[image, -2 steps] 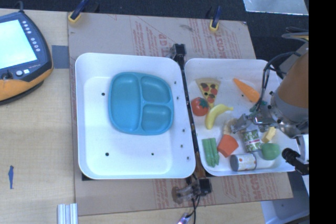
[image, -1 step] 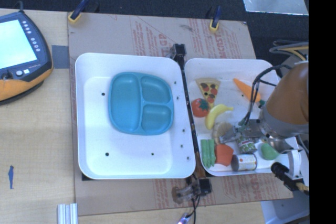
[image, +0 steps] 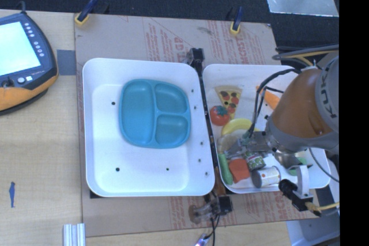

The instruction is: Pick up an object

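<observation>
Toy food (image: 229,102) lies heaped in the right bin (image: 242,71). I see the end effector (image: 249,150) low over it; I cannot tell its state.

Two bins sit side by side on a bench. The left bin (image: 98,124) holds a divided plate (image: 154,113). The right bin (image: 242,71) holds toy food: pizza slice (image: 228,95) at the back, tomato (image: 219,115) and banana (image: 236,125) just in front of it.
</observation>
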`<action>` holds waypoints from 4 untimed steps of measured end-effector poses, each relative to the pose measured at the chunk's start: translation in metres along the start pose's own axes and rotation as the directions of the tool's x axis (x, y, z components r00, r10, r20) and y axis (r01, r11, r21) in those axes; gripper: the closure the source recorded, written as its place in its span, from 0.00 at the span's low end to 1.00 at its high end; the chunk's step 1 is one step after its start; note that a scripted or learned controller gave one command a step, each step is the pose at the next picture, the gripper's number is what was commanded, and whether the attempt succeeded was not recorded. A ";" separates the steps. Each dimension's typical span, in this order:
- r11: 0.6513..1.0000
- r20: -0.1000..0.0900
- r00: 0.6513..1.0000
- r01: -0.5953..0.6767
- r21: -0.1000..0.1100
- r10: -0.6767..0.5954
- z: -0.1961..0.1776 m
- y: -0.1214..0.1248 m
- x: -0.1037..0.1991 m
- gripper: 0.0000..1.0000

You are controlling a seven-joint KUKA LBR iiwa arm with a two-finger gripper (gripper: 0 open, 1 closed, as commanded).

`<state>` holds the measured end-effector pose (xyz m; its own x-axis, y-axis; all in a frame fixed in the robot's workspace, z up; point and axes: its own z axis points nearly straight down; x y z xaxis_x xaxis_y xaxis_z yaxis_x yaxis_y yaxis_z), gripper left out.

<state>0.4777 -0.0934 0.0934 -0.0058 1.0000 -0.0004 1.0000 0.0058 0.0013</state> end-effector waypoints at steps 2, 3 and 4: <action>1.000 -0.001 1.000 -0.001 0.006 0.001 0.002 0.006 -0.019 0.00; 1.000 -0.001 1.000 0.004 0.008 -0.004 -0.008 0.007 -0.019 1.00; 1.000 -0.001 1.000 -0.001 0.003 0.001 -0.155 -0.001 0.022 1.00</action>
<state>0.4768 -0.0712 0.2481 -0.0048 1.0000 0.0004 1.0000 0.0048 -0.0017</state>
